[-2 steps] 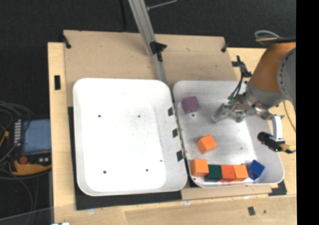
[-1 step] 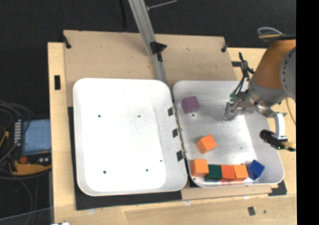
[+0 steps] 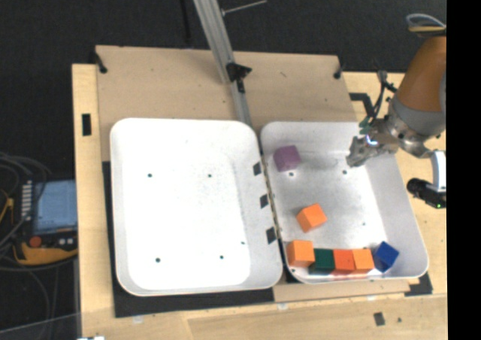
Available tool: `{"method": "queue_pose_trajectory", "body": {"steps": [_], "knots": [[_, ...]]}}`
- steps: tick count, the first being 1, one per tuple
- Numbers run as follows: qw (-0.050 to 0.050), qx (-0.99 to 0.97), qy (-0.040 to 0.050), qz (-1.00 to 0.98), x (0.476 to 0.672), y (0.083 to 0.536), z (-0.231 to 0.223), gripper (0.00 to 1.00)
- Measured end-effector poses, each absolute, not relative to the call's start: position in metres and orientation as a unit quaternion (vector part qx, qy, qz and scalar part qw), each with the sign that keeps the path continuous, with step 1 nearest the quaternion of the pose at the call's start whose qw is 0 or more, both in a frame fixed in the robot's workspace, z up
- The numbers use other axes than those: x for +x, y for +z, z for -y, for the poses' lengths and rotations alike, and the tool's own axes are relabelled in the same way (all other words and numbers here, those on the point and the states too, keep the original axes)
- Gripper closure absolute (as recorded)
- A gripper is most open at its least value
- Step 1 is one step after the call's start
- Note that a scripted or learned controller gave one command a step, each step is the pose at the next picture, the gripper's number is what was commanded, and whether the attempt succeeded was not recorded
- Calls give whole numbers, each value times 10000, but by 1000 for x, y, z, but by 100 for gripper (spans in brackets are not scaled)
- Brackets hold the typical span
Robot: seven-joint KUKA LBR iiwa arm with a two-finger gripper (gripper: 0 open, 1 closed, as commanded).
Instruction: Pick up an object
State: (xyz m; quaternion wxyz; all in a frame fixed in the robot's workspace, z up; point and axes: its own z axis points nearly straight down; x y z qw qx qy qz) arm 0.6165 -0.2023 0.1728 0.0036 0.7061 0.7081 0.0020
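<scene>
The right bin [image 3: 391,180] holds a purple cube [image 3: 286,157] near its back left corner and an orange cube [image 3: 311,217] near the middle. Along its front wall runs a row of blocks: an orange block [image 3: 302,252], a green block [image 3: 324,259], two more orange blocks [image 3: 353,259] and a blue block [image 3: 385,255]. My gripper [image 3: 358,155] hangs over the back right part of this bin, well to the right of the purple cube and apart from every block. Nothing shows between its fingers.
The left bin [image 3: 120,180] lies beside the right one, with small black clips [image 3: 264,199] along the shared edge. A metal pole [image 3: 218,37] slants up from behind the bins. A blue device [image 3: 56,205] and cables sit off the bench at the left.
</scene>
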Motion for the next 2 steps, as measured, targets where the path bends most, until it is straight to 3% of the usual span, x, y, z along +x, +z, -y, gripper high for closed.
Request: {"method": "queue_pose_trajectory", "body": {"steps": [1, 2], "knots": [[38, 7055, 20, -7087, 625, 230, 196, 100], [19, 7046, 6, -7096, 626, 237, 197, 100]]}}
